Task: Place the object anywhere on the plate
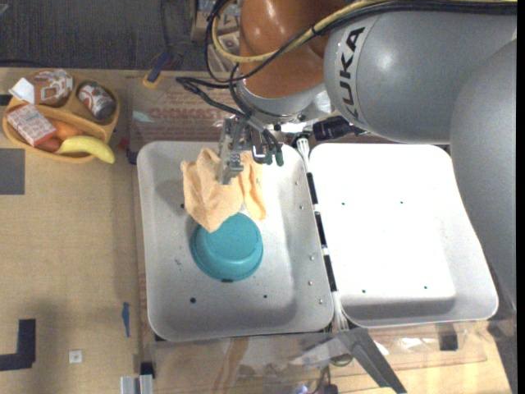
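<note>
Pinching the top of a crumpled pale-orange cloth point(215, 189), the metal fingers point(232, 156) look pressed onto a raised fold, so the fabric hangs from them in a peak. Grip at the highest ridge makes sense: easiest part to catch, rest drapes free. Directly below the fingers the cloth spreads wide, wrinkled, soft, one flap trailing toward the fingers' right side. Its lower edge overlaps the rim of a round teal plastic plate point(229, 249), which sits just beyond the cloth's bottom. Judgement: cloth partly over plate, not yet released. Both lie in the left shallow white bin point(164, 286); farther out, past the fingers' right, the second white bin point(394, 228). Far to the other side on the wooden desk point(66, 245), an orange tray of toy food point(57, 121).
</note>
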`<action>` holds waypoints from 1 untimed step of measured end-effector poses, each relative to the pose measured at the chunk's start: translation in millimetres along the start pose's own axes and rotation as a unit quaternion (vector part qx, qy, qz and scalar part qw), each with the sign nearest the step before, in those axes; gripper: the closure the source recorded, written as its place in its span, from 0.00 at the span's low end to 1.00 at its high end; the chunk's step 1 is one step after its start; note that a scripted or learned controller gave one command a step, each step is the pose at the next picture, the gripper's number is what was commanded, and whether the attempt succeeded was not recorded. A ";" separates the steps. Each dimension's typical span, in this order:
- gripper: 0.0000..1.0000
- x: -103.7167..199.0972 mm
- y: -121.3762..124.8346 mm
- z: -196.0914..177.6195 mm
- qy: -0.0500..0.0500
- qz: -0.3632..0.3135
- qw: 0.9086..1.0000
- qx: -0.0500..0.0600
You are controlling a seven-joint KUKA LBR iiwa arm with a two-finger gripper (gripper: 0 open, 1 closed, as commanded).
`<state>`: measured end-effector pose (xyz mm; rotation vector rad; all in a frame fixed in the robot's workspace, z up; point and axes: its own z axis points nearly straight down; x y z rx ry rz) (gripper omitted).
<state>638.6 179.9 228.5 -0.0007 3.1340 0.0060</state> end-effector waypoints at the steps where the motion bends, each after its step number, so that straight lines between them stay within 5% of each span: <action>1: 0.00 -0.3 -0.1 -0.8 -0.001 0.000 1.000 0.000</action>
